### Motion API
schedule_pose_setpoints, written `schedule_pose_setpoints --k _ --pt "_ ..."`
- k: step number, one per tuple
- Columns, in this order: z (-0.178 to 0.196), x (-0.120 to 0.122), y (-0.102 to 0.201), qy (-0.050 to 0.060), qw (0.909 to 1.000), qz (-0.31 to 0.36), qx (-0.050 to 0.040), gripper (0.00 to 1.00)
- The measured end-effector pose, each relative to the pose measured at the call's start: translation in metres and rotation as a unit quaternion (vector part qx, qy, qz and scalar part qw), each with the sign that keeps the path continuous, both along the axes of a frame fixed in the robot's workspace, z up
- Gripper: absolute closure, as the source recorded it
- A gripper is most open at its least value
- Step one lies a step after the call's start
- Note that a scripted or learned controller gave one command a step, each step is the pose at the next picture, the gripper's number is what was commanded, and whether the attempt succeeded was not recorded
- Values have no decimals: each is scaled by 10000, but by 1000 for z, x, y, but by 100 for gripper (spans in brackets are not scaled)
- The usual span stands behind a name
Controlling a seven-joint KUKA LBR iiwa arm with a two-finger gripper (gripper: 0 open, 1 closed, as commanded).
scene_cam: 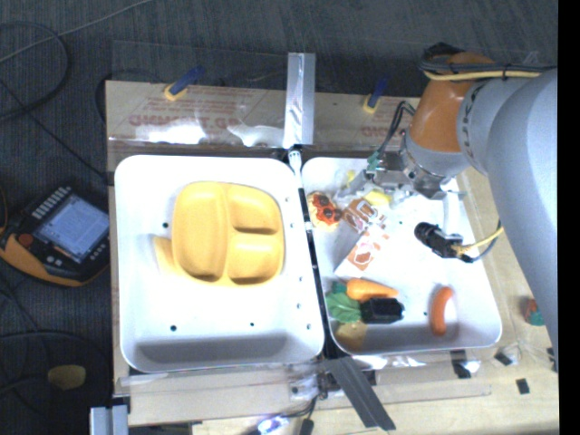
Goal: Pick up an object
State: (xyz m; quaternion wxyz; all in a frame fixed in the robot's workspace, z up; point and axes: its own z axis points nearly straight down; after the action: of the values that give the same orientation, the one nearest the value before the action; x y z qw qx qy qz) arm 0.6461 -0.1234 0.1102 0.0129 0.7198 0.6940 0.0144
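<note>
While the pincer [388, 172] sits low at the back of the right bin [480, 311], whether it is apart or together cannot be told. Candidate objects lie just beside it, the snack packet [362, 214] closest, presumably the target; the sausage [440, 308] lies well apart.

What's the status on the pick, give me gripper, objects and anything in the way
Gripper low over right bin's far end, nothing seen held. Small items clustered beneath; carrot and sausage lie nearer the front. Yellow tray sits in left bin, out of the way.
</note>
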Motion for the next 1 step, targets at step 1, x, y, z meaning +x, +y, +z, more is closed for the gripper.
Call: schedule_pose_setpoints --k 1 --pt "17 6 3 -85 10000 28 0 100"
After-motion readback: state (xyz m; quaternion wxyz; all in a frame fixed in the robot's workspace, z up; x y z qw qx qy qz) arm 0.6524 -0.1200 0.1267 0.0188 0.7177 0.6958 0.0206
